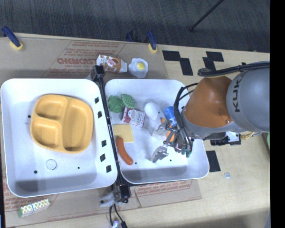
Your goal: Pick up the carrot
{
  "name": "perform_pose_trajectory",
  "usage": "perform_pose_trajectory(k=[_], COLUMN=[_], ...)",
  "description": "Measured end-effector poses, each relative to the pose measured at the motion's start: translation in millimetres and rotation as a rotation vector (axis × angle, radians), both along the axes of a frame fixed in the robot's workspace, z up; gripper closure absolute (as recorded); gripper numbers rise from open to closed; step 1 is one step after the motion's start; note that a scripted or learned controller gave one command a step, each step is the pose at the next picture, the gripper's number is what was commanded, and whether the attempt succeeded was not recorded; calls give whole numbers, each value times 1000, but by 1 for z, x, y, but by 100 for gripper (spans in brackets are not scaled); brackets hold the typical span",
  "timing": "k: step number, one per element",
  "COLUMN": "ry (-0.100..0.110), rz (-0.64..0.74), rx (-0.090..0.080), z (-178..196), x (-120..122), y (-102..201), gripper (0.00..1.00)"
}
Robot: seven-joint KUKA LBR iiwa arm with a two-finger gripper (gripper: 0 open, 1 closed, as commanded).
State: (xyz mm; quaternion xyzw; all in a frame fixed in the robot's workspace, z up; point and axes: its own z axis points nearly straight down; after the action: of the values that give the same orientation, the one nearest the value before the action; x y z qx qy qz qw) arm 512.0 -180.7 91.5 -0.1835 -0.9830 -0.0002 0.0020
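A long orange-red piece that I take for the carrot (124,150) lies flat in the right bin (147,175), close to its left wall and just below a yellow cheese slice (125,132). My gripper (164,144) hangs low over the right half of the same bin, under the grey arm with its orange band (206,106). It is about a hand's width right of the carrot and not touching it. A small orange bit (169,136) shows at the gripper; I cannot tell what it is.
The right bin also holds green leafy toys (121,101), a red-and-white packet (134,117), a white egg-like piece (151,109) and a blue item (169,113). In the left bin lies a yellow divided tray (61,122). A small bottle (109,63) and a white-and-yellow piece (138,67) stand behind the bins.
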Motion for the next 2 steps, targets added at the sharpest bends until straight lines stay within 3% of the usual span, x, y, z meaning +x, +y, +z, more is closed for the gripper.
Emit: perform_pose_trajectory(k=[2], ry=[0], rz=[0], rx=[0], z=[0], x=[0], y=[0], gripper=[0])
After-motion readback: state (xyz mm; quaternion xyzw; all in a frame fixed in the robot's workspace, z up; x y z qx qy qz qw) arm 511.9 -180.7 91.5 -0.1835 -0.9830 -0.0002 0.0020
